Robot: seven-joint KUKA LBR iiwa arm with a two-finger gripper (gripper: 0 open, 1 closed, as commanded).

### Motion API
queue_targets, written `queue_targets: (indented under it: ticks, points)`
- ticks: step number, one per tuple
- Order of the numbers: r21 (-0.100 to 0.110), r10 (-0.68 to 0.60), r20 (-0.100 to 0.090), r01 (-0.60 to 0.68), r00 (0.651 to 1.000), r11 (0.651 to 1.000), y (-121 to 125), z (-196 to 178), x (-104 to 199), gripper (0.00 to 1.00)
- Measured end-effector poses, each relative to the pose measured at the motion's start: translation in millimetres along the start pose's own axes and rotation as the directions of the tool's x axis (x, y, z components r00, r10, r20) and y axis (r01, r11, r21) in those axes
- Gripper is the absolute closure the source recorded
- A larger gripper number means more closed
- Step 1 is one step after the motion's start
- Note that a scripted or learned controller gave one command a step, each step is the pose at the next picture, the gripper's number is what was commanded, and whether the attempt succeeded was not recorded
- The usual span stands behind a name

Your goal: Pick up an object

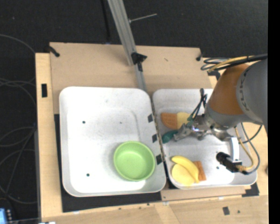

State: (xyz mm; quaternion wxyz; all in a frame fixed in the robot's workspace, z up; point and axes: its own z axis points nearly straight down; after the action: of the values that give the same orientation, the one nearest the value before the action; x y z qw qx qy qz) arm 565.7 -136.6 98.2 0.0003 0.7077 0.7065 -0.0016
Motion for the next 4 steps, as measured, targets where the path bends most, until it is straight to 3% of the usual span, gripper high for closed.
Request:
queue_targets:
  ticks: [1,3,4]
  points:
    - [-0.006,0.006,-0.003,-0.006,1.000,1.000,1.7,-13.0,0.3,1.00]
    - [-0.004,-0.005,-0.001,0.005,1.000,1.000,2.3,-133.9,-8.4,1.00]
    - [-0.006,-0.006,-0.003,0.006,1.000,1.000,3.5,-151.0,-8.9,1.00]
